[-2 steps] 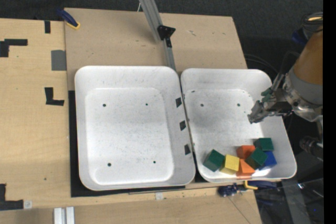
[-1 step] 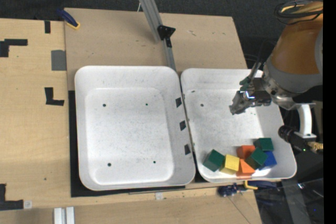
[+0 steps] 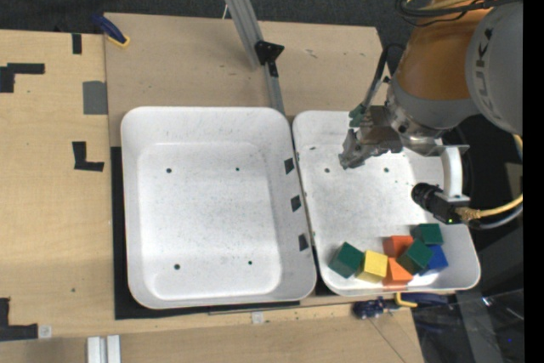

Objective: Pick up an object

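A wooden surface (image 3: pixel 51 208) seen from above and at a slant, with black tape marks near its left edge and a small blue and yellow item (image 3: pixel 111 28) at the far side. Two shallow white bins sit side by side on it. The left bin (image 3: pixel 204 204) takes up the middle of the view. A slim grey pole (image 3: pixel 242 8) slants down from the top and ends just behind the gap between the bins. The right bin (image 3: pixel 361 200) touches the left bin along one long edge. In the right bin's near corner, farthest from the left bin, lies a tight cluster of small blocks (image 3: pixel 393 258): green, yellow, orange, dark green and blue, touching one another. The pincer (image 3: pixel 357 150) hangs over the far part of the right bin, well apart from the blocks, nothing visible in its grasp; whether its tips are spread or closed is not clear. Behind it, the grey arm (image 3: pixel 476 38) with its orange band enters from the right.
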You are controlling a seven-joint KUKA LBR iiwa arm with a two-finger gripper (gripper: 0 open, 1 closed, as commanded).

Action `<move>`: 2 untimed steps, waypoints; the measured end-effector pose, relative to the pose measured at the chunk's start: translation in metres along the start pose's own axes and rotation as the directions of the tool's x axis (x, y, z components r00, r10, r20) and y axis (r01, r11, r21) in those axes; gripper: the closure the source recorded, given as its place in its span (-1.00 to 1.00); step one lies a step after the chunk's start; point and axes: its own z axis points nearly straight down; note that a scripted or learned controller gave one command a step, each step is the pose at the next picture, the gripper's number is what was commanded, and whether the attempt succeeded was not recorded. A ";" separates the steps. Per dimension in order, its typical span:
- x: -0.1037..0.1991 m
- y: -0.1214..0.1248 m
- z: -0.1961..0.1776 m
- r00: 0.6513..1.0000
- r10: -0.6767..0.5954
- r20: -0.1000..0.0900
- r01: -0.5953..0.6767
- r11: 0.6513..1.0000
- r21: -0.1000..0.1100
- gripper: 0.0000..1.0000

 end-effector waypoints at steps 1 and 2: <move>0.052 0.035 0.008 1.000 0.000 0.001 0.000 1.000 0.000 1.00; 0.087 0.066 0.021 1.000 0.002 0.001 -0.002 1.000 0.001 1.00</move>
